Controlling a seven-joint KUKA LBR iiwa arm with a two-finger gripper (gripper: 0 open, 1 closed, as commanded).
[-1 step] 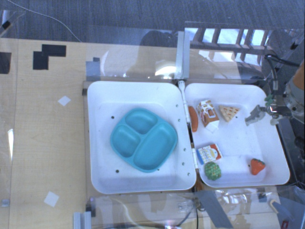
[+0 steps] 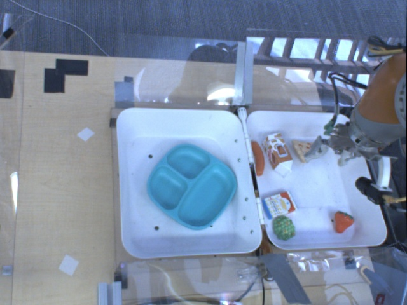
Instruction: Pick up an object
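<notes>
The right bin (image 2: 318, 199) holds several small items. A reddish sausage (image 2: 257, 157) lies along its left wall, and an orange-and-white carton (image 2: 277, 150) sits beside it. A tan wedge (image 2: 301, 150) lies just right of the carton. Toward the front are a small white, blue and orange box (image 2: 278, 204), a green broccoli piece (image 2: 283, 227) and a red strawberry (image 2: 343, 221). My gripper (image 2: 322, 146) hangs over the back right of this bin, its tip right beside the tan wedge. I cannot see whether it touches the wedge.
The left bin (image 2: 137, 189) contains a blue divided plate (image 2: 192, 185). A metal post (image 2: 242, 75) and clear panels stand behind the bins. The grey arm with its orange band (image 2: 385, 100) and cables overhang the right bin's right edge.
</notes>
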